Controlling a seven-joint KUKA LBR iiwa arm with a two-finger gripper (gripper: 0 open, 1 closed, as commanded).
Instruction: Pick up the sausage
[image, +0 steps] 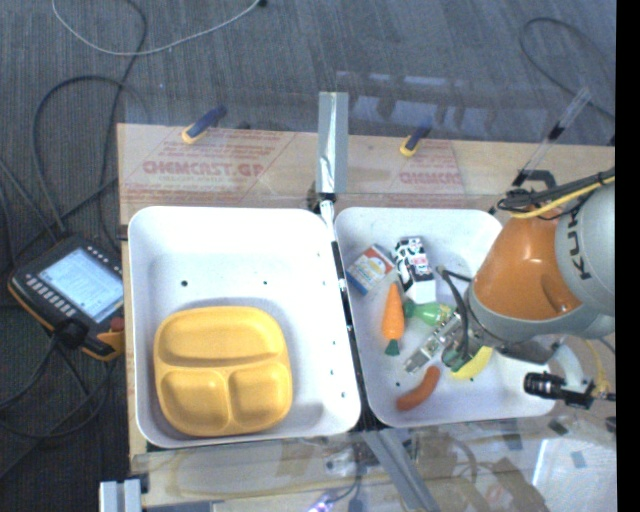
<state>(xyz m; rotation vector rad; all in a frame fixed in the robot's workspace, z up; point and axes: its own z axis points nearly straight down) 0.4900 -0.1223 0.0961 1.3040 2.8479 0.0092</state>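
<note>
The sausage (418, 388), reddish-brown and slightly curved, lies on the floor of the right bin (480, 225) near its front wall. My gripper (438, 350) hangs just above and behind it, over the bin's middle, open with nothing between its fingers. The sausage's upper end sits close under the fingertips. The grey and orange wrist covers the right side of the bin.
In the right bin also lie a carrot (393, 315), a cow-patterned milk carton (413, 265), a small box (369, 270), a green item (428, 313) and a yellow banana (471, 363) beside the gripper. The left bin (200, 230) holds a yellow divided plate (222, 370).
</note>
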